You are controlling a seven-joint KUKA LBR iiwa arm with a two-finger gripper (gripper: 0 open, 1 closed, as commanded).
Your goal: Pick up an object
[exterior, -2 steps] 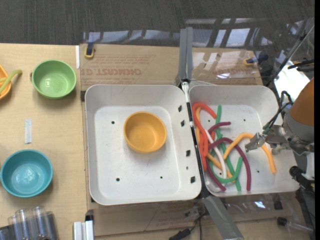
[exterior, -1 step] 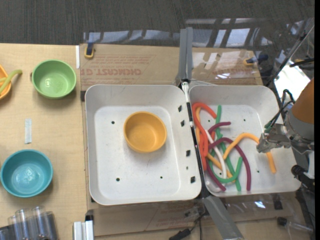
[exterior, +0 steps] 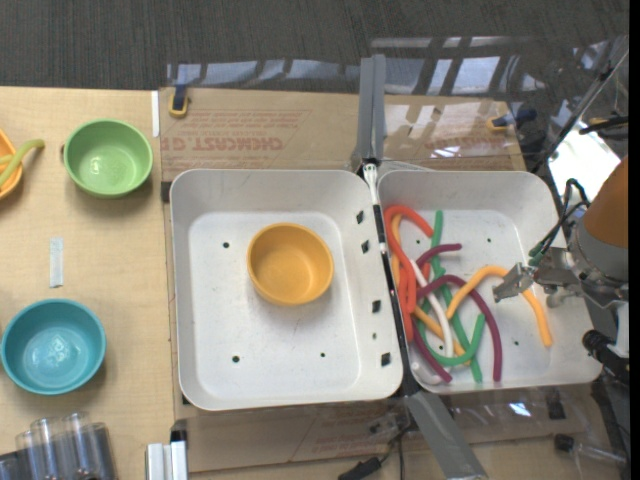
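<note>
Camera view from above has the tangle of coloured cords heaped in the right bin, the hand low at its right side touching an orange cord, grip impossible to tell, while a yellow bowl sits in the left bin.

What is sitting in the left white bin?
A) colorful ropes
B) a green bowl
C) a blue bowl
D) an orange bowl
D: the orange bowl sits alone in the left bin, while the colorful ropes lie in the right bin, and the green bowl and blue bowl stand outside on the bench.
</note>
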